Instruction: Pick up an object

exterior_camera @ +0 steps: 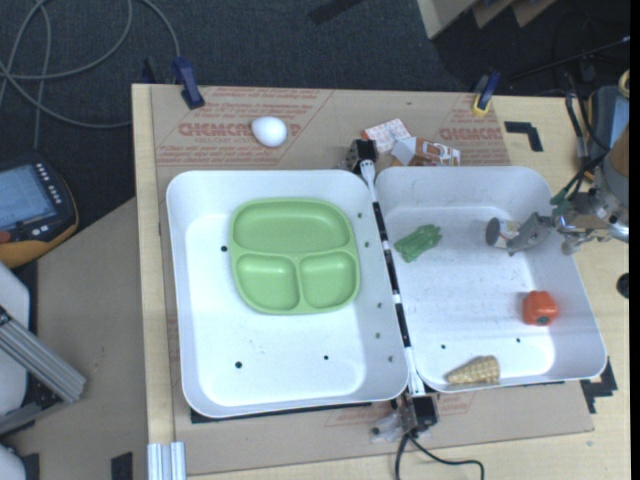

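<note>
Nearest the camera, in the right bin (560, 363), lies a cone-shaped toy (473, 371). Farther back sits a red toy (539, 308), then a green toy (418, 241). All three lie loose, so nothing is picked up yet. At the far right, the gripper (515, 235) hangs low, holding none of them. I cannot tell its grip.

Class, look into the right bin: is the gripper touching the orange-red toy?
Apart. The camera view shows bare white bin floor between the gripper, up near the bin's far right, and the orange-red toy lying nearer the front.
</note>
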`<action>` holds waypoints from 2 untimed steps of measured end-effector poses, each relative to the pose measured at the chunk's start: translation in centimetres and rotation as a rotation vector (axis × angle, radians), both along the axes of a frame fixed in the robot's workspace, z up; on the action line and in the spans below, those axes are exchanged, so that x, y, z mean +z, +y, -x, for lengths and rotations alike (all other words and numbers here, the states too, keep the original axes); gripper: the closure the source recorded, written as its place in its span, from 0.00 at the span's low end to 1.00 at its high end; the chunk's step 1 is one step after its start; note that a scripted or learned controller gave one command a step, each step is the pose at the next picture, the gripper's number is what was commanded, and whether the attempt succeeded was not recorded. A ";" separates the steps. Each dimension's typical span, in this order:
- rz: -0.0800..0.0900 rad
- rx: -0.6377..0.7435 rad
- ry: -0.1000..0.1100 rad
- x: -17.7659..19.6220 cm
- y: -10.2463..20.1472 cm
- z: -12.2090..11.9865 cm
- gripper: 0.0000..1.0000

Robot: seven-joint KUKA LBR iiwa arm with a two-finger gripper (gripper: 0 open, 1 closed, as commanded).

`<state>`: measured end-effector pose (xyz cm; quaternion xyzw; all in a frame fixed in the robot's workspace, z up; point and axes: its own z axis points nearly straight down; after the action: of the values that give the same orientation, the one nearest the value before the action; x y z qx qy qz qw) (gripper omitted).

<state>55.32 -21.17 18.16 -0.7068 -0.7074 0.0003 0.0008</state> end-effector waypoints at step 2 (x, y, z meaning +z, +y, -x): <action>-0.008 0.005 -0.001 -9.7 -0.7 2.5 0.00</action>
<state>52.78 -21.87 8.49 -0.7052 -0.7090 -0.0032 0.0033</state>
